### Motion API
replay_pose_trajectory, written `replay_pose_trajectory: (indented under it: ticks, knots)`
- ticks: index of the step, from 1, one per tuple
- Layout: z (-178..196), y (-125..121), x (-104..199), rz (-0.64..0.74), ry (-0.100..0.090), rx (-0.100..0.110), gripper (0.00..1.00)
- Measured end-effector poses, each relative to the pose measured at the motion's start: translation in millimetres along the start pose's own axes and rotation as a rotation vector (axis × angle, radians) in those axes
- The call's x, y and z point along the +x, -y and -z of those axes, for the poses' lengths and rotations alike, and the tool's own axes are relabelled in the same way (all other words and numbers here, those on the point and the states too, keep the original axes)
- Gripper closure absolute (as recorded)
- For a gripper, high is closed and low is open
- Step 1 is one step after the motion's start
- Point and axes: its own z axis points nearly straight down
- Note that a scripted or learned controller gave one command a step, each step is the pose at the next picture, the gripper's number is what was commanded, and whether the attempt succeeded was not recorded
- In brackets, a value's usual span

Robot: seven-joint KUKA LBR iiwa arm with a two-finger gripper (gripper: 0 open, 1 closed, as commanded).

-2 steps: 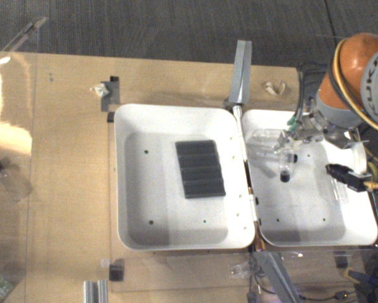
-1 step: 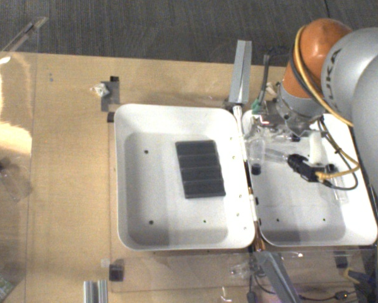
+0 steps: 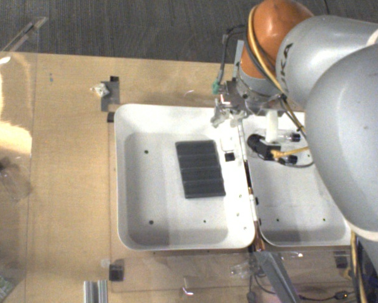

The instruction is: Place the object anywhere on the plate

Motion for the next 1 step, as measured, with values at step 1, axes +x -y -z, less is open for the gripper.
replay_pose_trajectory:
  ticks: [1]
  knots:
    - [-57.9, 5.0, 67.3, -0.100, 0.000, 0.003, 1.00]
